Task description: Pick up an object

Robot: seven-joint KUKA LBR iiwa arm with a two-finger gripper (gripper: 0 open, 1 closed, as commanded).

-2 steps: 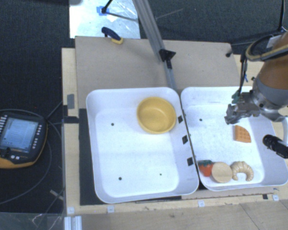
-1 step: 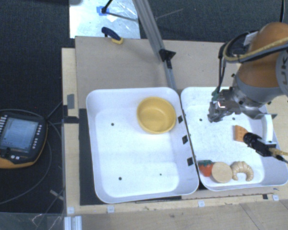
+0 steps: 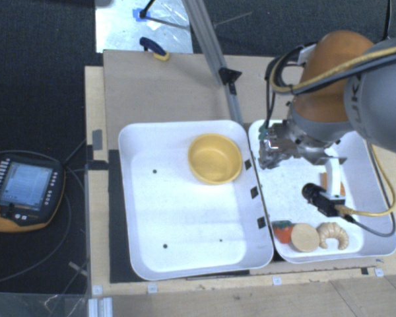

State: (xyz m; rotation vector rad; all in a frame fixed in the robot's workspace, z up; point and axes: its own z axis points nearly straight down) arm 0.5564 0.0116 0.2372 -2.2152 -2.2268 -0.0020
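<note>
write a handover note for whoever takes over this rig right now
Gripper: over the far left corner of the right bin; no object seen held.
Things: yellow bowl in the left bin; red piece, tan disc and croissant-shaped piece in a row along the right bin's near edge.
Done: nothing lifted.
Left: pick up one object.

Grey, smooth and rounded along the arm (image 3: 379, 94), with a broad, glossy orange band (image 3: 333, 61) bulging just behind the gripper. Tipped by a small gripper (image 3: 270, 147) of silvery metal with darker parts. Hung with thin black cables (image 3: 269, 88), looped beside the orange band and running to the gripper.
</note>
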